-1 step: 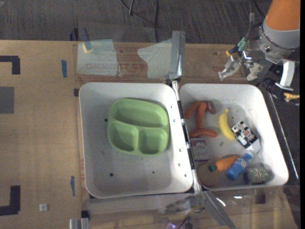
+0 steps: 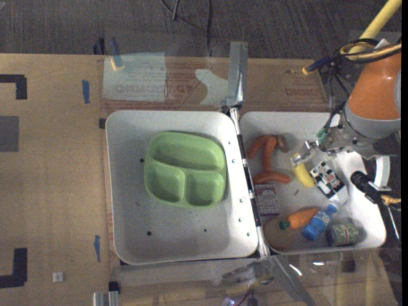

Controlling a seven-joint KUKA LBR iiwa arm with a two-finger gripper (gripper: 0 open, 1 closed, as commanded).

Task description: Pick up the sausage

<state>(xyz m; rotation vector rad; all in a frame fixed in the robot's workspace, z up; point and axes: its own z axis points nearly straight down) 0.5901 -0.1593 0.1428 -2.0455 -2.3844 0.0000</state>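
Note:
A reddish-brown sausage (image 2: 272,178) lies flat in the right bin (image 2: 376,231), near its left wall. Just behind it sits a curved pair of similar brown links (image 2: 263,146) with a dark end. My gripper (image 2: 313,160) hangs over the middle of the right bin, to the right of both, below the arm's orange band (image 2: 377,95). It sits above a yellow banana-like piece (image 2: 304,175) and nothing shows between it and the sausage.
The left bin (image 2: 127,234) holds a green divided plate (image 2: 185,169). In the right bin's front part lie a carrot (image 2: 299,218), a blue bottle (image 2: 319,222), a can (image 2: 344,233), a purple packet (image 2: 268,203) and a tan disc (image 2: 280,233).

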